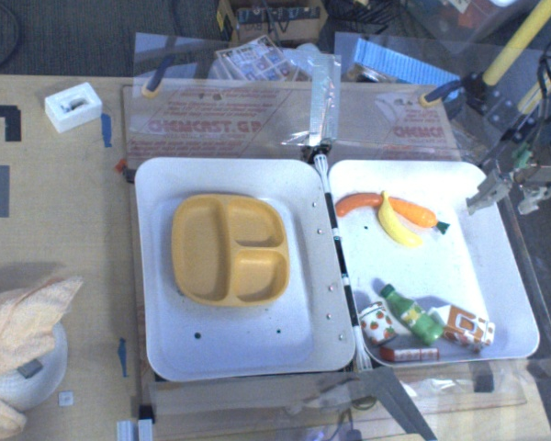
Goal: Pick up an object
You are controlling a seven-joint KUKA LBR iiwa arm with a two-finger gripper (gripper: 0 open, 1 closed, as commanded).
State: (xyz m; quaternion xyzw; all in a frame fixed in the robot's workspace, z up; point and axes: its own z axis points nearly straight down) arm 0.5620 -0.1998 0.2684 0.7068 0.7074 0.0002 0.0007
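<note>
Several toys crowd beside the banana, so the end effector, grip state unclear, could snag two.

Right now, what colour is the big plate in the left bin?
The plate is yellow, seen in the camera view.

Two bins — one plate

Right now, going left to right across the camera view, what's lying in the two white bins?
Yellow divided plastic plate → red toy sausage → yellow toy banana → orange toy carrot → small brown-and-white carton.
</note>
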